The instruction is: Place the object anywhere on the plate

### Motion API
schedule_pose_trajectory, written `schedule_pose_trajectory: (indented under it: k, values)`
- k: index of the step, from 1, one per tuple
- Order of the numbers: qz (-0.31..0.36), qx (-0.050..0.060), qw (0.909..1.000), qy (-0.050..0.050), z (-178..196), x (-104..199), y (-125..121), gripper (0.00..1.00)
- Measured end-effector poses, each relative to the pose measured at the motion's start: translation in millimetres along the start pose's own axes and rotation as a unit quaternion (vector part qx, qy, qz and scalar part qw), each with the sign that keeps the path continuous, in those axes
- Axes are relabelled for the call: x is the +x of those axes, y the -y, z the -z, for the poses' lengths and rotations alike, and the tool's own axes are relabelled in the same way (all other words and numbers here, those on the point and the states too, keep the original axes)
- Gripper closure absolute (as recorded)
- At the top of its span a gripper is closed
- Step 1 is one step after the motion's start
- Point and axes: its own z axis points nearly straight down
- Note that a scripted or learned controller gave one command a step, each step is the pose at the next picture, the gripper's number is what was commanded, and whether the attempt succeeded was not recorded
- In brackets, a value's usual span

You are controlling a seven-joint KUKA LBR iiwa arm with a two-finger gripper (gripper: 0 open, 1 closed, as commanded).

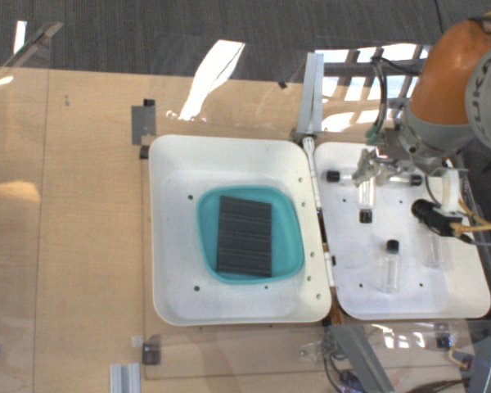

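The gripper (375, 164) was lowered over a clear vial (365, 196) right of the teal plate (290, 236), seemingly for grasping; its opening could not be told

Two bins sit side by side on the bench (65, 244). In the middle of the left bin (172, 219) lies a plate (290, 236), and a flat ribbed block (245, 236) lies on top of it. In the right bin (475, 293) lie small clear bottles (389, 264), well apart from each other, and the gripper (375, 164) hangs over that bin's back part, with the arm (454, 80) behind it to the right.
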Motion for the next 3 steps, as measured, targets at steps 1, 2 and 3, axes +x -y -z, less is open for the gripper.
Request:
schedule_pose_trajectory:
  k: [1,2,3]
  values:
    - [0.060,-0.001,0.9982,0.000,-18,69,35,1.00]
    - [0.132,0.000,0.9912,-0.001,-8,145,42,1.00]
    - [0.132,0.000,0.9913,-0.001,-8,145,42,0.00]
